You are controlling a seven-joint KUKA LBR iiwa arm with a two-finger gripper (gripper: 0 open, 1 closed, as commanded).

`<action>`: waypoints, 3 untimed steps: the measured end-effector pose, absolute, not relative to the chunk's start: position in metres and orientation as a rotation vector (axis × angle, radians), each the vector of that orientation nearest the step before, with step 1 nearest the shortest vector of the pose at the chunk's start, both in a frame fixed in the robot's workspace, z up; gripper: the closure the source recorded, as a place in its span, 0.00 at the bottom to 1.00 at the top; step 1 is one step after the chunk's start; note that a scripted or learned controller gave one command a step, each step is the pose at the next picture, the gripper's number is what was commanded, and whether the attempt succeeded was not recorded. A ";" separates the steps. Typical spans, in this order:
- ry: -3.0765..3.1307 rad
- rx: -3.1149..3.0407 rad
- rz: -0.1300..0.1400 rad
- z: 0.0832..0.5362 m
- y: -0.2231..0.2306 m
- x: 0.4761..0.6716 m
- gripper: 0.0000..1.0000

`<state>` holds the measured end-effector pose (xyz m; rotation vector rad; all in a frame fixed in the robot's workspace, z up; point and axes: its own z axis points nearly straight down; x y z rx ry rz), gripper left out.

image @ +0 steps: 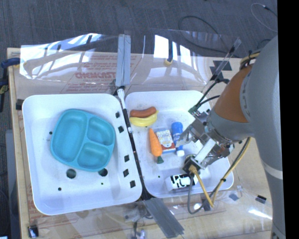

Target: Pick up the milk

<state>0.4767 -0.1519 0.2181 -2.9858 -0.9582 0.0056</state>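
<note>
Beside the gripper (187, 139), carrot (155, 143), carton (164, 139) and blue bottle (177, 131) lie clustered.

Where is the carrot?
In the camera view, the carrot lies in the right bin, just below the banana and left of the small carton.

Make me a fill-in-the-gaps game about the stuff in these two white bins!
1. The divided plate is the colour ___.
2. That plate has ___ compartments.
3. The carrot lies in the same bin as the hot dog, the one on the view's ___ side.

Missing words: blue; three; right.
</note>
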 end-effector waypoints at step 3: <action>-0.617 -3.086 -0.021 0.112 -0.177 0.481 0.00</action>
